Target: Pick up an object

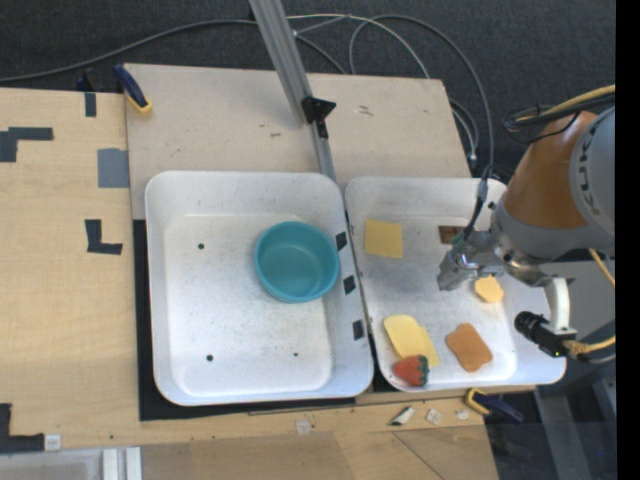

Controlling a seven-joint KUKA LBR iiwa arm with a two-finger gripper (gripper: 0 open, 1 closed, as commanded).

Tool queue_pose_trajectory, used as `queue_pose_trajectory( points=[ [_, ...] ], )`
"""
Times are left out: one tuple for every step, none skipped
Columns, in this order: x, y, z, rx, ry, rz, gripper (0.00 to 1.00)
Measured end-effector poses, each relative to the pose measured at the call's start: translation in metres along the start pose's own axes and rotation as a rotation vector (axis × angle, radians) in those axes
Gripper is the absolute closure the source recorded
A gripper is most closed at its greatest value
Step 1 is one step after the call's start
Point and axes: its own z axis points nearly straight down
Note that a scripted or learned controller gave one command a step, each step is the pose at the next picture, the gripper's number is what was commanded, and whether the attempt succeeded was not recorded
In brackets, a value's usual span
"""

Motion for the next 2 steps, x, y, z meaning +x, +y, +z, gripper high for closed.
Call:
queue_pose_trajectory(
  points=[
    [0.004,0.001,-0.062,-0.002,-0.001,0.000,1.00],
    [0.005,0.002,-0.093,0.001,0.000,0.000,1.00]
  ],
)
